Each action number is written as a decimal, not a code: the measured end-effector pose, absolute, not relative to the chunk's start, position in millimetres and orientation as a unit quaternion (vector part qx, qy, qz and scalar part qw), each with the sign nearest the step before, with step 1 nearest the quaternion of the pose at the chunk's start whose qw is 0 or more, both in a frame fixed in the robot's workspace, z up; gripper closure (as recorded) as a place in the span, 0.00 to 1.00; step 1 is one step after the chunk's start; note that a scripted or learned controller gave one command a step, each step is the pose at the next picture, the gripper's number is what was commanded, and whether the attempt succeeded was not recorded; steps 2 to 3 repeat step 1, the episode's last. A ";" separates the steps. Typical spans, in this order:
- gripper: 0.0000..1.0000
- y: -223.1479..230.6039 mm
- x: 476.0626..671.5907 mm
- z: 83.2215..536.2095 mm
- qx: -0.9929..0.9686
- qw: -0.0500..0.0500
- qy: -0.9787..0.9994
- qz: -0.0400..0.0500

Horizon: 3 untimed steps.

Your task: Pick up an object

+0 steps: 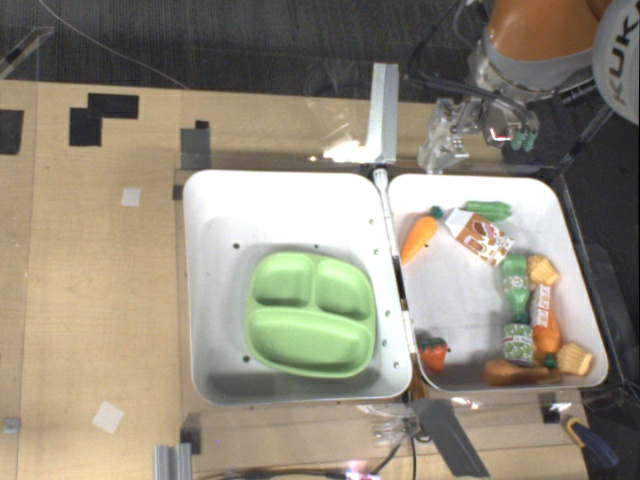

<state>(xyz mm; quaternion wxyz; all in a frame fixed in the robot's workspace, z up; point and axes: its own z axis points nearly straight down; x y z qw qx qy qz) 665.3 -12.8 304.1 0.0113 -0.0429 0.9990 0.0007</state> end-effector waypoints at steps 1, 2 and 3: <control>1.00 -90.5 627.7 203.4 -0.009 0.001 1.000 0.000; 1.00 -90.5 627.7 203.4 -0.009 0.001 1.000 0.000; 1.00 -90.5 627.7 203.4 -0.009 0.001 1.000 0.000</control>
